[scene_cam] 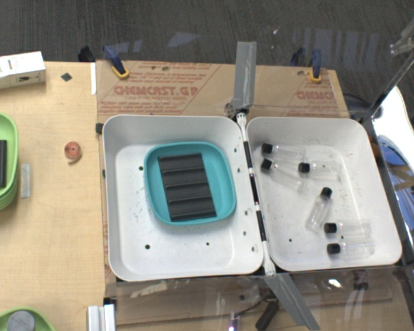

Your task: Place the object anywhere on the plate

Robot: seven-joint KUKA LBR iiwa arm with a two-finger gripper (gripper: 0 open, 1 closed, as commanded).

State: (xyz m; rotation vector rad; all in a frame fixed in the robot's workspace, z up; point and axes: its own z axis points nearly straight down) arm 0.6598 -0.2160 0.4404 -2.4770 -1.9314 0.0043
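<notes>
A teal square plate (155,169) lies in the middle of the left white bin (124,226). A dark ribbed block (186,187) rests on the plate and covers most of its floor. In the right white bin (362,178) lie several clear vials with black caps. Two of them (276,158) sit near the bin's upper left, one (309,167) is beside them, one (319,207) is in the middle, and two more (343,238) are at the lower right.
Cardboard (165,88) sits behind the bins, held by clamps (116,64), and a grey bar (245,74) stands at the seam between the bins. On the wooden bench to the left are a green tray (0,161), a small red disc (72,150) and a white box (14,69).
</notes>
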